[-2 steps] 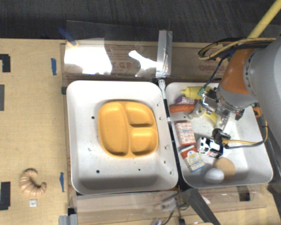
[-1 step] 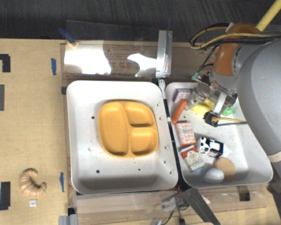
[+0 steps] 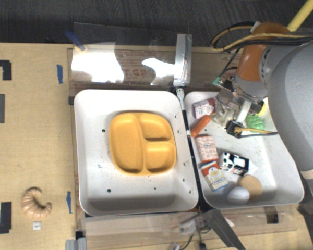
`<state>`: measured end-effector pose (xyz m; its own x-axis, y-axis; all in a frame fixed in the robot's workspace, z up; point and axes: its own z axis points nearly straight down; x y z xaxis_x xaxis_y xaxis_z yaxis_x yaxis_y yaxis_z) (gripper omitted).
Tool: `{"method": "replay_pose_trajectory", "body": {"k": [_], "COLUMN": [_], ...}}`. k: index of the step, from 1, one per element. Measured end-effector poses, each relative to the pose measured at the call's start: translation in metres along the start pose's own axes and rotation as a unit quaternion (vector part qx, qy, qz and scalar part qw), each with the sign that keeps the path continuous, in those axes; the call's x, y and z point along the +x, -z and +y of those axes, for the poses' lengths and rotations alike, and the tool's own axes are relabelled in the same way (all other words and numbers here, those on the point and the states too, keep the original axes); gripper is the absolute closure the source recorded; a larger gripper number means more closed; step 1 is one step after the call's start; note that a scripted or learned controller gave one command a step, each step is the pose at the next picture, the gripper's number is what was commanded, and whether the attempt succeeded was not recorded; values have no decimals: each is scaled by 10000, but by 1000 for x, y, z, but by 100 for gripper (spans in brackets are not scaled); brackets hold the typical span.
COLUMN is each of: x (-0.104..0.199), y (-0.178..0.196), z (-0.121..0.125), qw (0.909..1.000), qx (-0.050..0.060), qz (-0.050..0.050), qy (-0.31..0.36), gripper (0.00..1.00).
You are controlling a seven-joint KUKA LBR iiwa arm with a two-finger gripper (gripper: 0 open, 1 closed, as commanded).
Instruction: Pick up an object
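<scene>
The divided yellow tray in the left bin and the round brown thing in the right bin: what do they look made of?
Divided yellow tray: likely moulded plastic, smooth with a soft sheen and rounded compartment edges. Round brown thing: matte, evenly tan, perhaps wood or a toy egg; too small to settle.

Tan surface point(image 3: 26, 139) carries two white bins point(image 3: 88, 139); left of these, a croissant-shaped object point(image 3: 36, 202) lies directly on it.
</scene>
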<state>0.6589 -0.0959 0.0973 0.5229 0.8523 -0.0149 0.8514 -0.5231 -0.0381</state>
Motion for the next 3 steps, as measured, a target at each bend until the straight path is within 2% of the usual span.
{"method": "replay_pose_trajectory", "body": {"k": [1, 2, 3], "x": [-20, -31, -19], "y": [90, 82, 83], "z": [-64, -114, -104], "qw": [9968, 9685, 9885], "qx": [-223, -188, -201], "qz": [83, 29, 45], "qy": [758, 2483, 1500], "gripper": [100, 100, 100]}}
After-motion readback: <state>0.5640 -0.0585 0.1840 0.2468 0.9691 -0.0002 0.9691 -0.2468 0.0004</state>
